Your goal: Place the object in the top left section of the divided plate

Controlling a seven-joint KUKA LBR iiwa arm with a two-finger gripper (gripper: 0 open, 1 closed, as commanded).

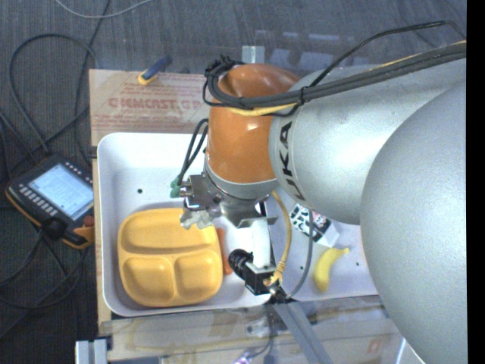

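A yellow divided plate [170, 258] lies in the left white bin [125, 165], toward its front. It has one wide section at the top and two smaller ones below. The arm's orange wrist band [242, 131] hangs over the bin's right half. My gripper [198, 217] sits at the plate's upper right corner, low over the rim. The wrist body covers its fingertips. A thin orange object [220, 243] shows just right of the plate, partly under the gripper mount.
A yellow banana [327, 267] lies in the right bin beside a black-and-white tag [311, 222]. A teach pendant [53, 196] rests left of the bench. A cardboard sheet [148, 105] and a blue-yellow tool [154, 68] sit behind the left bin.
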